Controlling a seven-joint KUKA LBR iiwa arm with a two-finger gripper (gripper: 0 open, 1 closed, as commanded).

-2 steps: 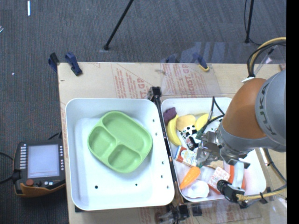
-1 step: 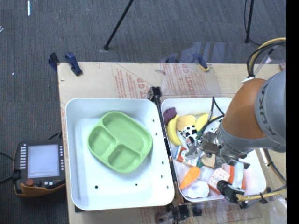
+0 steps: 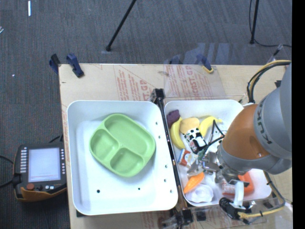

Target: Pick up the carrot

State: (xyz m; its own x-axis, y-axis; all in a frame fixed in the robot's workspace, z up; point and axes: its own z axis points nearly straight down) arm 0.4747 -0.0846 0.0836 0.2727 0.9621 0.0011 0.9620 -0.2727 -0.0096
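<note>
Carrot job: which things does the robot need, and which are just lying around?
Needed:
carrot
gripper
right bin

Just lying around:
green plate
left bin
bananas
white cup
handheld screen

The orange carrot [image 3: 194, 182] lies tilted in the right-hand white bin [image 3: 224, 104], near its front-left corner, thick end toward the bin's front, partly hidden among neighbouring toy foods beneath the arm.

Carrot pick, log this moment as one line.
carrot: in right bin, lower left | end effector: just above carrot | grasp: unconfirmed | green tray: left bin
</note>
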